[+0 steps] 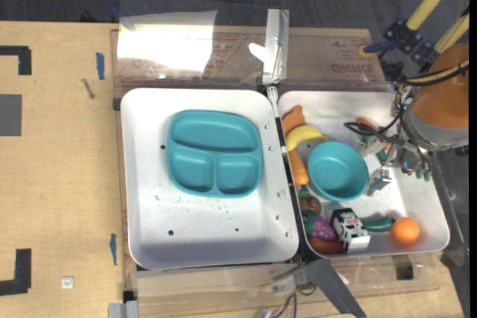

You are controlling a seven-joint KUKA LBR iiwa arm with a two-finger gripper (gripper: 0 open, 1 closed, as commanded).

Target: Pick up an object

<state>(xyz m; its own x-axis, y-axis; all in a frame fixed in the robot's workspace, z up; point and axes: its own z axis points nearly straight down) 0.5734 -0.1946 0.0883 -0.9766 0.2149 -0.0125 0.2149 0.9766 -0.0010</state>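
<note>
The right bin [425,194] holds several small things. A teal bowl [337,169] stands upright in its middle. Left of the bowl lie a yellow banana-like piece [304,136] and an orange carrot [299,167]. Along the front are purple grapes [322,229], a black-and-white toy [349,227], a green piece [380,223] and an orange ball [406,230]. My gripper [384,176] hangs low over the right bin, just right of the bowl's rim, with wires around its wrist. Nothing shows between its tips.
The left bin [141,160] carries a teal divided plate [214,153]. A clear plastic sheet [186,48] and an upright divider [276,45] stand behind the bins. The arm's orange band [447,100] is at the right edge, with wooden benchtop on the left.
</note>
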